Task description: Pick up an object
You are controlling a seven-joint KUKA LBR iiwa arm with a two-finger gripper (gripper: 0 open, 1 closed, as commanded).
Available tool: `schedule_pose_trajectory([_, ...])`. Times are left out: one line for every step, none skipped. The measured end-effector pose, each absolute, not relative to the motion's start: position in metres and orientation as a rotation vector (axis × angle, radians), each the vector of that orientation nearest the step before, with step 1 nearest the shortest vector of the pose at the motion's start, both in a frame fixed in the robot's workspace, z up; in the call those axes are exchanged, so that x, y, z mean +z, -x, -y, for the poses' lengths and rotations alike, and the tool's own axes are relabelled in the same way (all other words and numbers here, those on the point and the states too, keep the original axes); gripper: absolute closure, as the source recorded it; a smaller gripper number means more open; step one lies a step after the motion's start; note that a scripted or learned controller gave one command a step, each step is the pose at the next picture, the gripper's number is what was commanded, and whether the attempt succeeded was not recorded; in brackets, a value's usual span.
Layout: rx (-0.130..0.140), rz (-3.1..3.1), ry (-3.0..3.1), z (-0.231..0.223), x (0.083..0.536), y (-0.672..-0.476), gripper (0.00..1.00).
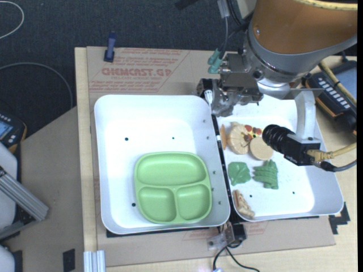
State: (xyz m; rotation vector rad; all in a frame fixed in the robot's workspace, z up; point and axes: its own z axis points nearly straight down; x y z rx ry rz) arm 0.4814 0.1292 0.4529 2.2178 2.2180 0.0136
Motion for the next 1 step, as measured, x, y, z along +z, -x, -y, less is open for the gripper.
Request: schedule_pose_trajectory([0.017,-2.217,-2.217,-0.1296,0.4633,-0.4819,1.0])
